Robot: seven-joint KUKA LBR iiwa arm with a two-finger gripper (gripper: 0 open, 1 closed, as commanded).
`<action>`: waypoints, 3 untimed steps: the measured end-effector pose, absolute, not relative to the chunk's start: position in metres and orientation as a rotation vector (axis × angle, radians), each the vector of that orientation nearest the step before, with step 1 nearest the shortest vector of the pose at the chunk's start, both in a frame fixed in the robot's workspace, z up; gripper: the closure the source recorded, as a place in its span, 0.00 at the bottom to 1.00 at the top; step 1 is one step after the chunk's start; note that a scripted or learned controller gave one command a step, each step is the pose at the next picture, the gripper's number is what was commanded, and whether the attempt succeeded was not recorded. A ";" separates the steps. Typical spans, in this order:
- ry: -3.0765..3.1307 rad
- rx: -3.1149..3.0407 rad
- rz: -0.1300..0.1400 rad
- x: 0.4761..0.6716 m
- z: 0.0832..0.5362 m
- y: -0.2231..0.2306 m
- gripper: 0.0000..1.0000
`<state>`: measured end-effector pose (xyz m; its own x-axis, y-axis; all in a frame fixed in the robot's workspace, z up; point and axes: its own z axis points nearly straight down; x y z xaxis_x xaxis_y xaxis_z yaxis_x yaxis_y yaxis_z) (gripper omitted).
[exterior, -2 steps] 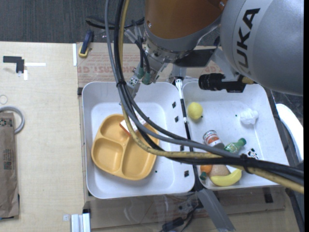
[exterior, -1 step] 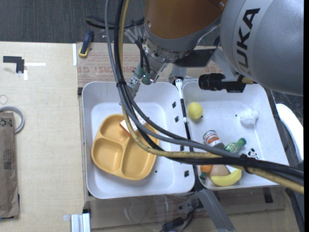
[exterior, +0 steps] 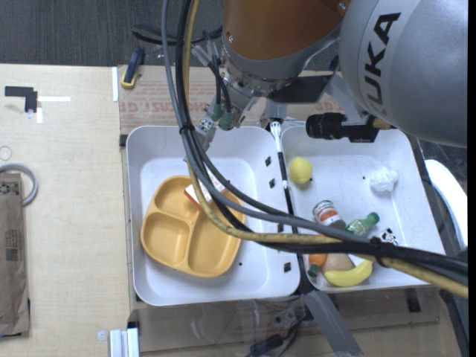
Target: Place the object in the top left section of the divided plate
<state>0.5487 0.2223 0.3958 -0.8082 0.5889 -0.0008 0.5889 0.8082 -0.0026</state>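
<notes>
A yellow divided plate lies in the left bin, toward its left side. A small red-and-white object sits at the plate's upper edge, partly hidden behind black and yellow cables that cross the plate. The arm's orange and grey wrist looms over the back of both bins. My gripper hangs above the left bin's rear wall, up and to the right of the plate.
The right bin holds a lemon, a white crumpled item, a small red-labelled can, a green bottle and a banana. A brown bag lies on the bench at far left.
</notes>
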 end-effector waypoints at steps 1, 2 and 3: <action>-2.987 -0.973 0.004 0.549 0.396 0.222 0.00; -2.987 -0.973 0.004 0.549 0.396 0.222 0.00; -2.987 -0.973 0.004 0.549 0.396 0.222 0.00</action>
<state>0.5487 0.2223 0.3958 -0.8082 0.5889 -0.0008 0.5889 0.8082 -0.0026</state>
